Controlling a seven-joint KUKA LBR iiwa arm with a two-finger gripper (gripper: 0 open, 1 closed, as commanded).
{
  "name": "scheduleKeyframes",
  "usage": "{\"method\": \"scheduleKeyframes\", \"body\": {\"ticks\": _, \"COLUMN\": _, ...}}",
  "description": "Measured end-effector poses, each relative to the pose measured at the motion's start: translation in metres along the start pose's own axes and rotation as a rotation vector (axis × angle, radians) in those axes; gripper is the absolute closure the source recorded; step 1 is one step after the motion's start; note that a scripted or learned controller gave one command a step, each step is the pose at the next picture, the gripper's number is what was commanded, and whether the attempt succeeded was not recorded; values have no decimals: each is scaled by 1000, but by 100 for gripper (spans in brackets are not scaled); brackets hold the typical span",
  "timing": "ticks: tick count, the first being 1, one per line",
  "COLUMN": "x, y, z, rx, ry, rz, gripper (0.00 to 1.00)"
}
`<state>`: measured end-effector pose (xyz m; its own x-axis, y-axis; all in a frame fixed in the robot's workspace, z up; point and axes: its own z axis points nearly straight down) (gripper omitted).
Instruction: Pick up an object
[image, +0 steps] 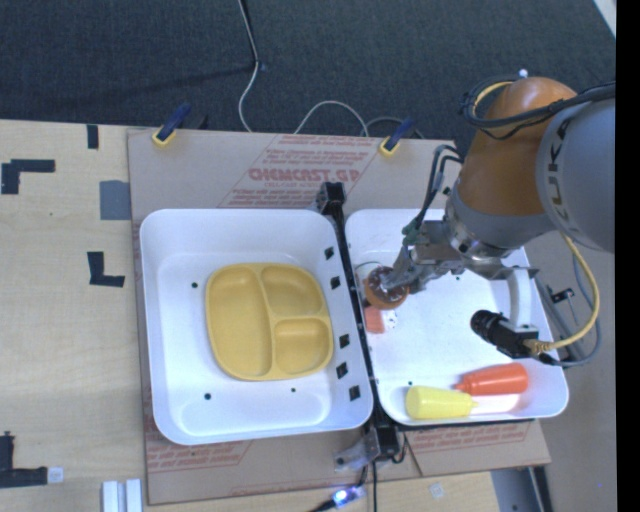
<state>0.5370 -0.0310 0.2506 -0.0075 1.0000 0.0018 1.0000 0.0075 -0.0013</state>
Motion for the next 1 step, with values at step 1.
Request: {"method": "scheduleKeyframes", "body": {"ticks": 1, "x": 51, "y": 10, "z": 18, "rx": 2, "ry": -1, "rz": 1, "gripper": 100}}
